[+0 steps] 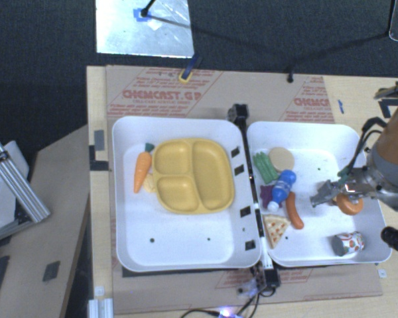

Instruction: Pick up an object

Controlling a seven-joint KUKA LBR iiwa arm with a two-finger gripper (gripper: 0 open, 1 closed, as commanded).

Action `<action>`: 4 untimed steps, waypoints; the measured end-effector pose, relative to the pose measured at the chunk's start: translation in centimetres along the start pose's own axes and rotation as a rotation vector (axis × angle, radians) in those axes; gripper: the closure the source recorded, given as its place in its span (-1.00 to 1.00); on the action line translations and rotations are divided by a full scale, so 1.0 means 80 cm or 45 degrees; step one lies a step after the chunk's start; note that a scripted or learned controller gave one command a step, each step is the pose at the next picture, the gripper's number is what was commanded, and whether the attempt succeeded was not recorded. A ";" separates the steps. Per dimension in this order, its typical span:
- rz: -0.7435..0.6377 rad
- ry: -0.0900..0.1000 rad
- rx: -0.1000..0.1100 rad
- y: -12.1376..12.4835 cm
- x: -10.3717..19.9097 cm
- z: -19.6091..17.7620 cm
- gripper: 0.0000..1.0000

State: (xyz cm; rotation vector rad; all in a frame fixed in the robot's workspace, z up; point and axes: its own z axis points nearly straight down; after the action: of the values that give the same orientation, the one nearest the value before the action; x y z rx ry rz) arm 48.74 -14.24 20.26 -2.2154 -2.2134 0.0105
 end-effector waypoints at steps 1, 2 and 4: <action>-0.004 -0.003 -0.017 0.004 0.000 -0.008 -1.00; -0.003 -0.002 -0.011 0.008 -0.011 0.052 -1.00; -0.004 0.004 -0.021 0.010 -0.006 0.139 -1.00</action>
State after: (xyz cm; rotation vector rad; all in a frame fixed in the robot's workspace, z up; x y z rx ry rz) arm 49.41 -14.68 9.09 -2.2188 -2.2235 -0.0107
